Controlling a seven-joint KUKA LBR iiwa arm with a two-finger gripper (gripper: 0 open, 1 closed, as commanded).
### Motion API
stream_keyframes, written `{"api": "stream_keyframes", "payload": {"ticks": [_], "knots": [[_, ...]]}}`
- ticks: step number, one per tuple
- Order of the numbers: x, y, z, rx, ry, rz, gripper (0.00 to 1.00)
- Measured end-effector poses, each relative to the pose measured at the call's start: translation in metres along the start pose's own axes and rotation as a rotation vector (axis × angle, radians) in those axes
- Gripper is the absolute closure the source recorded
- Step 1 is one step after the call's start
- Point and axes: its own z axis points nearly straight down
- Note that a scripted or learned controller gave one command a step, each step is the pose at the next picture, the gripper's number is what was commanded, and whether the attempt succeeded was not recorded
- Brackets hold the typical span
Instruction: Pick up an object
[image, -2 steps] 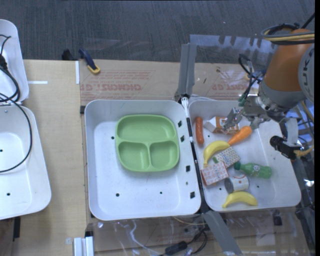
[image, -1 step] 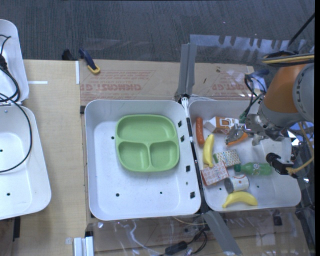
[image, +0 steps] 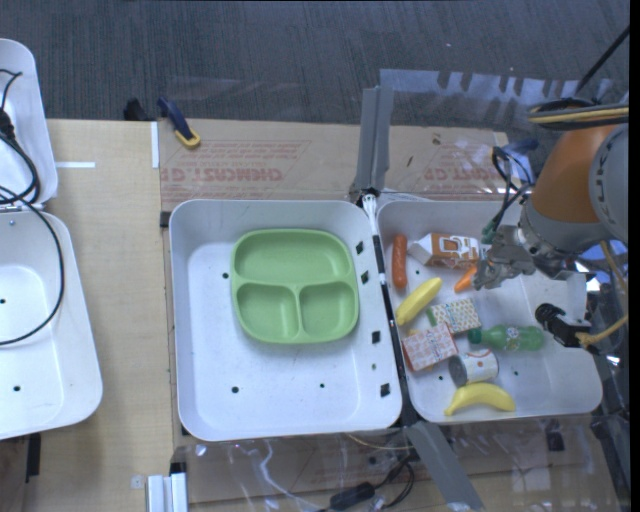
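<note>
Bins: you have two shallow white bins side by side, the left bin (image: 200, 380) and the right bin (image: 560, 390), meeting along a dark hinged seam.
Left bin contents: one green plate (image: 296, 285) with three compartments, lying flat near the middle of the bin.
Right bin contents: you can count two bananas, one upper banana (image: 418, 300) lying at a slant near the seam and one lower banana (image: 479, 400) near the front wall; one hot dog (image: 400, 262) standing lengthwise near the seam; one small carton (image: 448, 249) lying on its side by the back wall; one orange carrot (image: 465, 280) just below the carton; one green bottle (image: 508, 338) lying on its side; one small can (image: 474, 367) just above the lower banana; and two patterned flat packets, the upper packet (image: 458, 315) and the lower packet (image: 428, 348), touching each other.
Arm: one grey arm with an orange band reaches in from the right over the right bin.
Gripper: you will find the gripper (image: 492, 272) low over the back part of the right bin, just beside the carrot and the carton; its opening is too small and dark to judge, and you cannot tell whether it has hold of anything.
Writing: the cardboard (image: 240, 160) behind the bins carries red mirrored lettering that reads roughly CHEMCAT; the labels on the carton and packets are too small to read.
</note>
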Motion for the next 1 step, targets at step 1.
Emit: {"api": "stream_keyframes", "payload": {"ticks": [1], "knots": [[0.0001,0.0,0.0,0.0,0.0,0.001,0.0]]}}
